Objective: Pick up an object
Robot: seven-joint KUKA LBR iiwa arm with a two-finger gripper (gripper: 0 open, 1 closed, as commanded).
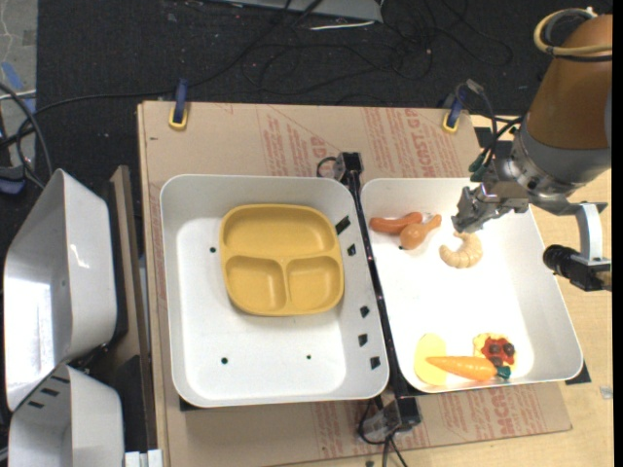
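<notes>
The desk (253,139) holds two white bins side by side. The left bin (195,358) has a yellow plate (282,259) with three parts in it. The right bin (531,300) holds a sausage (394,224), a carrot (462,366) and a shrimp (462,253). The arm's jaws (472,218) hang just above the shrimp. I cannot tell if they are open or closed.

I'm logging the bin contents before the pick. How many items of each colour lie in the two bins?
Yellow: 2, the tray and a yellow piece
Orange: 3, the sausage, a round piece and the carrot
Cream: 1, the shrimp
Red mixed: 1, a small toy
Total: 7
</notes>
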